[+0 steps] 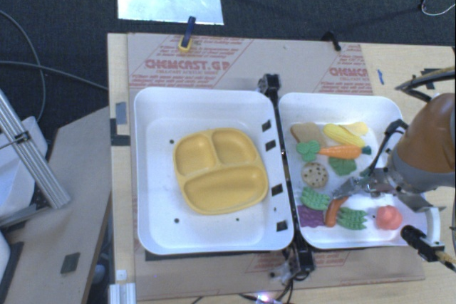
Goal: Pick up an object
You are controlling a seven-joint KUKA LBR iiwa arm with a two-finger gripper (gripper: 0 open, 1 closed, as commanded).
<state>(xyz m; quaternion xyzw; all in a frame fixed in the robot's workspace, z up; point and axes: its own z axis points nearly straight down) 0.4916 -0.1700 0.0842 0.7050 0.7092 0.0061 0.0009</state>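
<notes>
Hand [347, 189] low in right bin [393, 107], near its front edge, among toy food; whether wide or narrow, cannot tell. Small carrot [333, 212] just beside tip, likely target. Yellow tray [219, 171] alone in left bin [153, 153], probably drop place.

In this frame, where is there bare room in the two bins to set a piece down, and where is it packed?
Left bin: bare white floor rings the yellow divided plate, widest along its left and bottom walls. The plate's three compartments hold nothing. Right bin: crowded with toy food, from the corn and carrot down to the cookie, with the tool over the middle.
</notes>
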